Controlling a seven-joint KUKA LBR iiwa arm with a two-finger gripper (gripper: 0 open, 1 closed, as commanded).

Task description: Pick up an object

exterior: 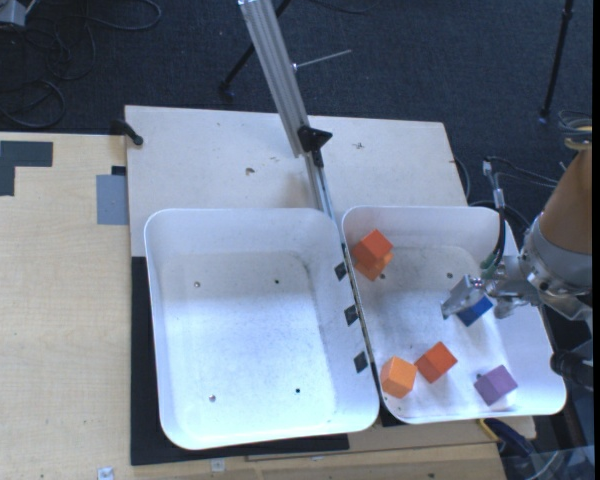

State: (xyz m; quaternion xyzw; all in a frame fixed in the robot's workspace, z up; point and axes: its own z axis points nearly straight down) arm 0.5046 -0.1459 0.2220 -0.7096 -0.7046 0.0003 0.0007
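Observation:
My gripper (477, 302) reaches in from the right over the middle of the right bin (417, 214). A small blue block (474, 313) shows between its two grey fingers, which are shut on it. An orange-red cube (373, 253) lies near the bin's back left corner. Toward the front lie an orange cube (399, 376), a red-orange cube (436, 361) touching it, and a purple cube (495, 384) at the front right. I cannot tell whether the blue block is off the bin floor.
The left bin (180, 230) stands beside the right one, with black clips (351, 314) along the shared wall. A slanted metal rail (280, 78) rises from behind the divider. Cables and a stand leg cross the dark floor at the back.

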